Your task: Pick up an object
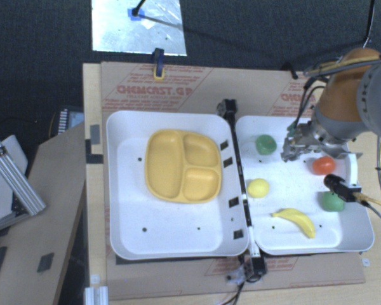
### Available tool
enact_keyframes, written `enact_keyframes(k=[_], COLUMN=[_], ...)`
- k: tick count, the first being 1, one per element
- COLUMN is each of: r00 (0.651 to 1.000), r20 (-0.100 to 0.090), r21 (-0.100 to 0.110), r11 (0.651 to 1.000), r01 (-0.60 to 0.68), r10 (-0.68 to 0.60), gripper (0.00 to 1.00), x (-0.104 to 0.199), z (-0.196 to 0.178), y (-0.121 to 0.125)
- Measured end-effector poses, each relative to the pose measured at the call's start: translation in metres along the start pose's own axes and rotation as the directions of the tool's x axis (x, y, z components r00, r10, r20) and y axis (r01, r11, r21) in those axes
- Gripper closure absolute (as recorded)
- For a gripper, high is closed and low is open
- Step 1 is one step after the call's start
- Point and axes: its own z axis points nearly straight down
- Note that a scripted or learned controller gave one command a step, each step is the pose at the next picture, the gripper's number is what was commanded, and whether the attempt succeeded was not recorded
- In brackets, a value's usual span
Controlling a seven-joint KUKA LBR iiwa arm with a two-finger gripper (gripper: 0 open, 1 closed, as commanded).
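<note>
The right bin (pixel 349 237) holds a green ball (pixel 265 144) at its far left, a yellow lemon-like ball (pixel 258 187), a banana (pixel 296 221) near the front, an orange-red ball (pixel 323 165) and a green ball (pixel 332 202) at the right. My gripper (pixel 293 150) hangs above the bin's far part, between the far green ball and the orange-red ball, a little apart from both. Nothing shows between its fingers.
The left bin (pixel 127 234) carries a yellow divided plate (pixel 181 165). A black divider (pixel 238 170) runs between the two bins. The arm comes in over the right bin's far right corner. Bare bin floor lies between the lemon-like ball and the orange-red ball.
</note>
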Motion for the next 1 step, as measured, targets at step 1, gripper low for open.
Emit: enact_keyframes(k=[1], r00=[1.0], r20=[0.0], r21=[0.0], r11=[1.0], r01=[0.0], r10=[0.0], gripper=[1.0], x=[-0.004], z=[-0.0455], y=[-0.0026])
